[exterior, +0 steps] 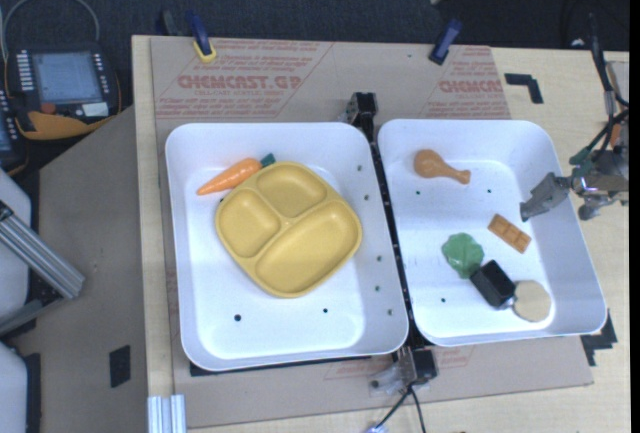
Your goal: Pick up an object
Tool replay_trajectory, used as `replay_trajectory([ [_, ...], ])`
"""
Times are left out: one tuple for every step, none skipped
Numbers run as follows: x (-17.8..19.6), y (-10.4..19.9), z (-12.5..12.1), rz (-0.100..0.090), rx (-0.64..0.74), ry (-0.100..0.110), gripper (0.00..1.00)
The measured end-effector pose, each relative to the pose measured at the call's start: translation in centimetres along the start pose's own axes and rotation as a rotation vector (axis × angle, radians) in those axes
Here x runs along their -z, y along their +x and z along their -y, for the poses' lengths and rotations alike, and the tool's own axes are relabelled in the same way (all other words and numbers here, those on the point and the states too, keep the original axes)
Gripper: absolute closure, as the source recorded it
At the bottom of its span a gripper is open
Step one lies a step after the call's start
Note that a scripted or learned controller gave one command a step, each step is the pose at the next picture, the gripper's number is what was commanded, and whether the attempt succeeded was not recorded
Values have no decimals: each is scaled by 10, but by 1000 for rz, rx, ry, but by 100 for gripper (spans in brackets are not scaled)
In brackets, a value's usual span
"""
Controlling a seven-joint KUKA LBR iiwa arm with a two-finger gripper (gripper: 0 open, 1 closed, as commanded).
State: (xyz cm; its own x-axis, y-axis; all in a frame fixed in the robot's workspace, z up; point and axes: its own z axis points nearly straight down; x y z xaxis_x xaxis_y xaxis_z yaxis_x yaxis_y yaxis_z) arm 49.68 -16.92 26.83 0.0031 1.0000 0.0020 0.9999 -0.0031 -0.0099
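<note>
Since no one object is named: candidates: any of five loose things in the right bin would do. Nearest my gripper is the orange-brown block, lying flat just below and left of my fingertips, apart from them.

Other candidates: a drumstick toy lies near the bin's far left corner; a green leafy piece sits mid-bin; a black block lies just beside the green piece and touches a pale round disc at the near right corner.

My gripper: it hangs over the right rim of the right bin, pointing inward. Nothing sits between the fingers; whether they are spread or closed I cannot tell from this slant.

Why I am placed so: I judge this as an approach from the side, the arm coming in over the rim where the loose, small things are scattered with room around them.

What the next move calls for: a descent onto one isolated piece. The orange-brown block stands clear; the black block and disc, touching, risk a double contact.

Left bin: it bears a yellow divided plate, three compartments, with a carrot toy against its far left edge. Both are well apart from me.

Bench: cardboard sheet under both bins, held by clamps at the far edge.
</note>
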Motion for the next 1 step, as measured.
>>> replay_trajectory([
  [5, 0, -2, 3, 3, -11, 0],
])
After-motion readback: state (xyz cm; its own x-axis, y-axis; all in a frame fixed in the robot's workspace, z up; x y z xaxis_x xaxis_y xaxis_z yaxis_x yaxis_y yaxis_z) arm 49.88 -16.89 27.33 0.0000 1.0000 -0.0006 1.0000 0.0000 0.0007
